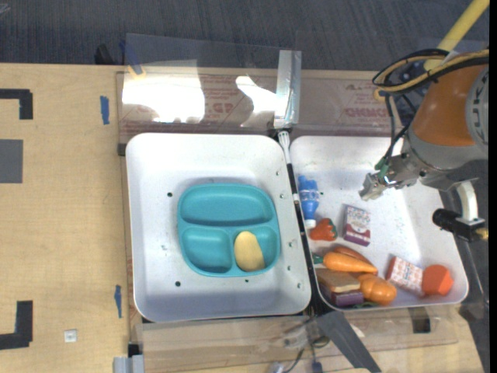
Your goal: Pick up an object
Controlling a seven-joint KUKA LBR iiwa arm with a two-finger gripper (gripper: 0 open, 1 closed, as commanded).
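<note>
Right bin (404, 162): small purple-and-white box (357, 224) lies near the middle, a carrot (351, 262) just below it, a blue bottle (308, 195) to its left by the divider. A pink box (404, 273) and an orange ball (437, 280) sit at the lower right. Gripper (375, 186) hangs above and to the right of the purple box, apart from it; jaw state cannot be told. Left bin (155, 208): teal tray (217, 212) holding a yellow potato (248, 251).

Left bin (147, 231): we see a teal tray (225, 220) holding a potato (248, 251).
Right bin (411, 216): carrot (351, 263), bottle (309, 196), small cartons.
Gripper (376, 183): above the right bin.
</note>
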